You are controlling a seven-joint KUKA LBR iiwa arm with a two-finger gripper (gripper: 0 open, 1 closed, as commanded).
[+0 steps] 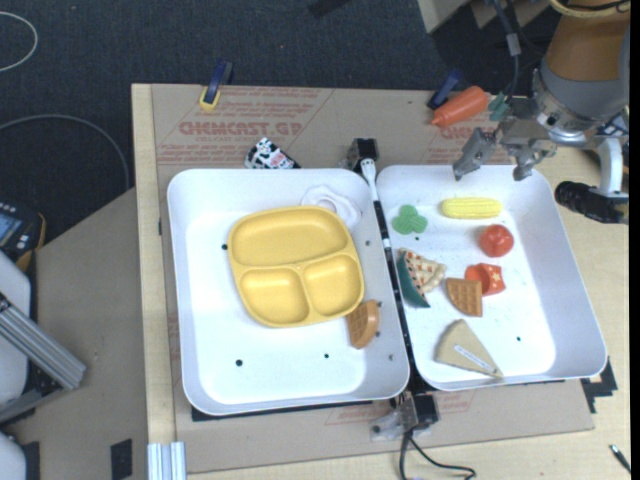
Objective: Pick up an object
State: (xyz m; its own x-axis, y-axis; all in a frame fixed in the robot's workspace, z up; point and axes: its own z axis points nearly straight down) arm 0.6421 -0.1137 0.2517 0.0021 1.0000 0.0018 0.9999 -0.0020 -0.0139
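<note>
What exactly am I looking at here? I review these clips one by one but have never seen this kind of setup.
This is one fixed camera looking down at a slant on a bench. A grey robot arm with an orange band reaches in from the right; its two-finger gripper hangs open over the far edge of the right bin, holding nothing.

The right bin contains toy food: a corn cob, a tomato, a green broccoli-like piece, a pizza slice, a waffle piece, a red piece and a cheese wedge. The left bin holds a yellow divided plate and a brown pastry-like piece.

Its job is picking up one object.
</note>
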